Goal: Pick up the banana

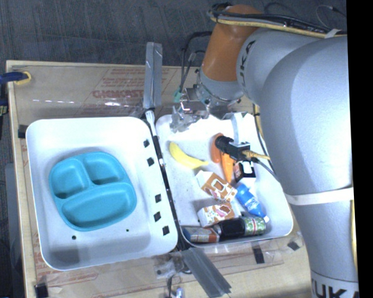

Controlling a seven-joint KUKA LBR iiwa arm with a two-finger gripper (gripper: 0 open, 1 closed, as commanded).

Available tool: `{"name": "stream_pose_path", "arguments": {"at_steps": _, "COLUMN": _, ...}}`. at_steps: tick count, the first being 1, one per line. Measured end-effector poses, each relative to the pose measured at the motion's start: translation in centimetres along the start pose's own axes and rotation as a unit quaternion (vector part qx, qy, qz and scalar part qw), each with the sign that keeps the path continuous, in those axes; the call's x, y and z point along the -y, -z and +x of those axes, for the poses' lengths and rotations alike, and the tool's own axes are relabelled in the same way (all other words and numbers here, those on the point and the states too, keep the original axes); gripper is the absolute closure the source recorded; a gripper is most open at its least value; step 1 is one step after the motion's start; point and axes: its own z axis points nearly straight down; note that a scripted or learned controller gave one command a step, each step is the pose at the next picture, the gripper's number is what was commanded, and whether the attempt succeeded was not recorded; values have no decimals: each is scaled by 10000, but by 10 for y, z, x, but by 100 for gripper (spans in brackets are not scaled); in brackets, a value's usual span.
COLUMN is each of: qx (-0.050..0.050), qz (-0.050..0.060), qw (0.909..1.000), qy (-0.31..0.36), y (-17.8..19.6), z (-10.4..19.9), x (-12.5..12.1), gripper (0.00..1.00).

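Hanging over the far end of the right bin (pixel 286 210), my tool (pixel 181 118) sits just beyond the banana (pixel 184 156), close to it but not touching it. Whether the tool is apart or together I cannot tell from this slant.

The banana lies flat on the white floor of that bin, curved, with one tip pointing toward my tool and the other toward the bin's middle. To the banana's left is bare floor up to the bin wall. On its right things are crowded: an orange carrot-like piece (pixel 224 163) lies just beside it, partly under my wrist. A patterned orange-and-white packet (pixel 218 189) sits just nearer than the banana's right tip, almost touching it. A second packet (pixel 213 213) lies nearer still, with a blue bottle (pixel 249 202) off to the right. Farthest from the banana, a dark bottle (pixel 234 228) lies on its side along the near wall.

Well to the banana's left, across the two bin walls, the left bin (pixel 40 152) holds a blue divided plate (pixel 92 189). Both bins rest on the tabletop (pixel 66 82), and my grey arm (pixel 302 109) looms over the right of the banana — it covers that side of the bin.
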Motion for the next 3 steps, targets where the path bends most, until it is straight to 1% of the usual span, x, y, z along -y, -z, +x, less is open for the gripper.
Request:
{"name": "stream_pose_path", "arguments": {"at_steps": 1, "qx": -2, "qz": 2, "qw": 10000, "qy": -1, "y": 0, "z": 0, "x": 0, "gripper": 0}}
{"name": "stream_pose_path", "arguments": {"at_steps": 2, "qx": 8, "qz": -30, "qw": 10000, "qy": 10, "y": -50, "z": -18, "x": 18, "gripper": 0}}
{"name": "stream_pose_path", "arguments": {"at_steps": 3, "qx": 5, "qz": -4, "qw": 10000, "qy": -5, "y": -70, "z": -28, "x": 28, "gripper": 0}}
